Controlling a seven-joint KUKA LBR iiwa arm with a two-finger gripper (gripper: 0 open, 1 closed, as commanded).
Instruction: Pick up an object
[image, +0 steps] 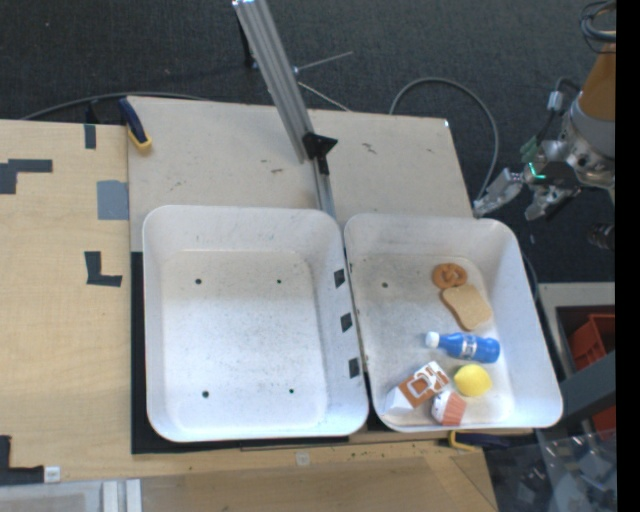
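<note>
Over the bench's upper right corner, outside both bins, the gripper (522, 192) hangs with its two fingers spread and nothing between them. Two white bins sit side by side. Inside the right bin (530, 300) lie five things: a brown pretzel (450, 274), a tan oval piece (468, 306) touching it, a blue bottle (466, 346), a yellow ball (473, 381) just below the bottle, and an orange-and-white carton (428, 392) beside the ball. Next to it, the left bin (160, 300) shows only its speckled floor.
</note>
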